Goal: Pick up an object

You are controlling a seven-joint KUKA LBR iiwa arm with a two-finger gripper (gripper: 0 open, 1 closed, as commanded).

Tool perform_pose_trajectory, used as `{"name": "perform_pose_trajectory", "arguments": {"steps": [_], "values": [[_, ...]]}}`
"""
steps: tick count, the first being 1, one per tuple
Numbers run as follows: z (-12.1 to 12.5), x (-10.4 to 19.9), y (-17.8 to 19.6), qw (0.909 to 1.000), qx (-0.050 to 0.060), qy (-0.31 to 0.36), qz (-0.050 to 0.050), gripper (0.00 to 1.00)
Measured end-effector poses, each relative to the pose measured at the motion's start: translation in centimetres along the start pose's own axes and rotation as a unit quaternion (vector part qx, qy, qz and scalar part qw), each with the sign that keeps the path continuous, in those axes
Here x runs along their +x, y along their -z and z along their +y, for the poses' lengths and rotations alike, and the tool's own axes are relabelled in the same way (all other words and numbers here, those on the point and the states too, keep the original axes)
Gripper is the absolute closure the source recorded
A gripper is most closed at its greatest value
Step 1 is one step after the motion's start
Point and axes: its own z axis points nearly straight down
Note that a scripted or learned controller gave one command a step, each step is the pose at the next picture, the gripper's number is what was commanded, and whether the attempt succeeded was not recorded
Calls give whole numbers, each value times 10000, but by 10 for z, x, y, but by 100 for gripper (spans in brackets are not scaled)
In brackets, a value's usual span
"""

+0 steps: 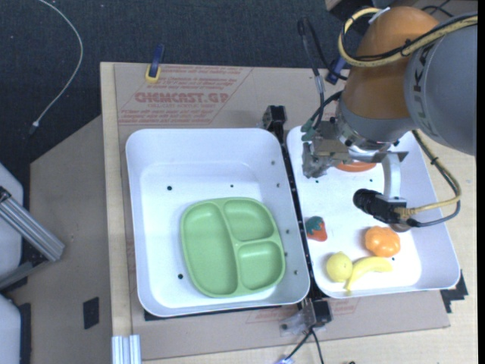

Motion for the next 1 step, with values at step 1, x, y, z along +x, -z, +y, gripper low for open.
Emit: {"name": "perform_pose_trajectory", "arguments": {"steps": [1], "values": [[6,52,4,10000,-3,0,3,100]]}}
